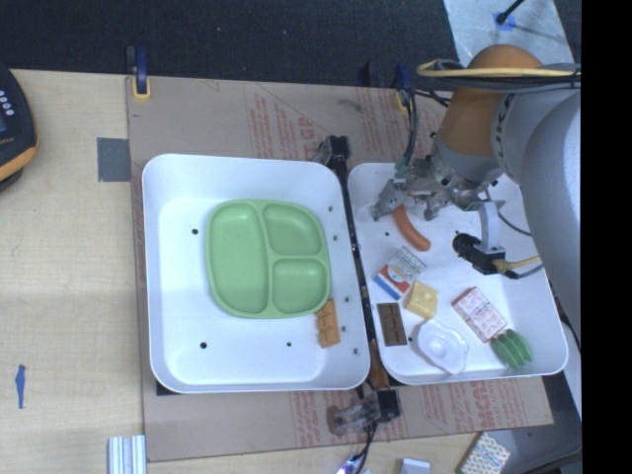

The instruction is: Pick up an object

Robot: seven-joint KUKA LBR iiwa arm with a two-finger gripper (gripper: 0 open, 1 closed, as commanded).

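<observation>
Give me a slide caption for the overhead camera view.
Claw poised over a hot dog in the right bin; green divided plate left.

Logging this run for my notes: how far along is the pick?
Done: the hand is down in the right bin, just above the orange sausage. In hand: nothing seen lifted; the sausage lies on the bin floor. Left: closing on an object and raising it.

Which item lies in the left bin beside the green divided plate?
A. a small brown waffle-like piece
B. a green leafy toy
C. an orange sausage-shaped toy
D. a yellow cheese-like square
A: the small brown waffle-like piece lies by the green divided plate in the left white bin.
</observation>
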